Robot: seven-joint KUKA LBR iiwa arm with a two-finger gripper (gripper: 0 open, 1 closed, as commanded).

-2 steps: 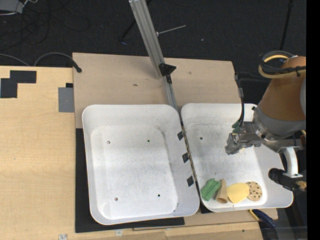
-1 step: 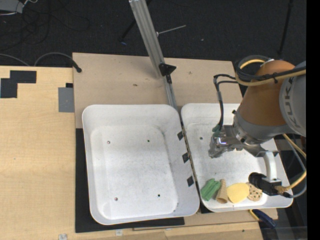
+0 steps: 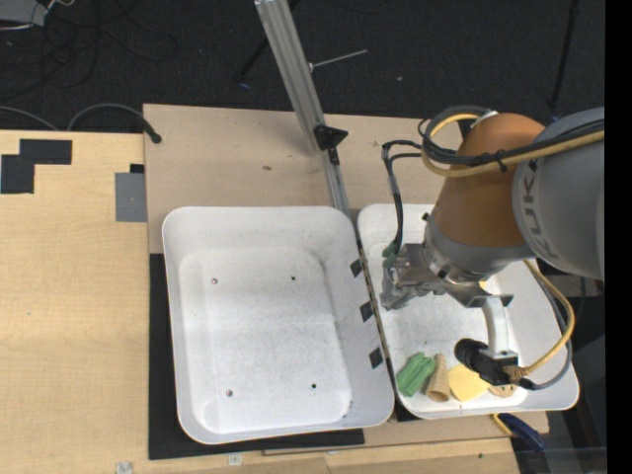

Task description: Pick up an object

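Observation:
In the right bin (image 3: 553, 388), near its front edge, lie three small things close together: a green ridged piece (image 3: 416, 373), a tan wedge (image 3: 437, 381) touching it, and a yellow lump (image 3: 466, 387) beside that. My gripper (image 3: 398, 282) hangs low over the left part of this bin, close to the wall shared with the other bin. It is well behind the green piece and apart from it. The bulky grey and orange wrist above covers much of the bin's middle and back.
The left white bin (image 3: 188, 265) lies beside the right one, with black clips (image 3: 363, 310) along the shared wall. A slanted aluminium post (image 3: 294, 72) rises behind the bins. The wooden bench spreads to the left.

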